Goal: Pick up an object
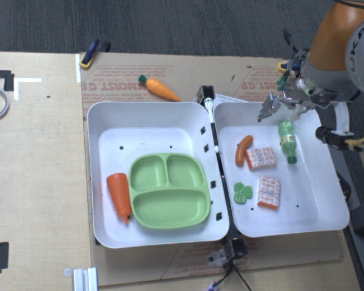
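My gripper [270, 107] hangs over the back edge of the right bin [327, 214], open, with nothing between its fingers. Just in front of it and to the right, a green bottle [286, 141] lies on the bin floor. An orange-red sausage [243, 150] lies to the bottle's left, touching a red and white packet [261, 157]. A second packet [269, 192] and a small green piece [242, 193] lie nearer the front.
The left bin [103, 132] holds a green divided plate [169, 190] and an orange carrot-like piece [119, 196] along its left wall. A toy carrot [159, 88] lies on the cardboard behind the bins. A blue clip [90, 52] sits at the cardboard's back left corner.
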Tool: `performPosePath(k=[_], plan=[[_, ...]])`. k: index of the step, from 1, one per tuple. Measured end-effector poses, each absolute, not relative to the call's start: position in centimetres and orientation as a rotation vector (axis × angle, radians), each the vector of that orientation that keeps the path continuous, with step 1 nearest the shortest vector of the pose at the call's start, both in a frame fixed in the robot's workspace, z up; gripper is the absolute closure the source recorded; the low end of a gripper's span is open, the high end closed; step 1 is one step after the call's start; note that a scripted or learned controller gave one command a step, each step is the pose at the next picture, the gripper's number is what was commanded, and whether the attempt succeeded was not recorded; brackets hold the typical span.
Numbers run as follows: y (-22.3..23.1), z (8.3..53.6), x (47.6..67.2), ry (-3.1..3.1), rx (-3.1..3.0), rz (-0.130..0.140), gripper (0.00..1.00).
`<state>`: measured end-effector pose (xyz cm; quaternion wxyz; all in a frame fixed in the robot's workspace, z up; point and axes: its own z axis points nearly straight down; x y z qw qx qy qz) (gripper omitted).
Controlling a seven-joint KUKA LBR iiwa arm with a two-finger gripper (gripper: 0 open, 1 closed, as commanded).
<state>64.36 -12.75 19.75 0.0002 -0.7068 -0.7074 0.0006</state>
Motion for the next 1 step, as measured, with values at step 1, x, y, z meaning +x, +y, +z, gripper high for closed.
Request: performPosePath(k=[1], plan=[[-20.3,9.27,63.82,-2.545,-1.843,0.001,0.0]])
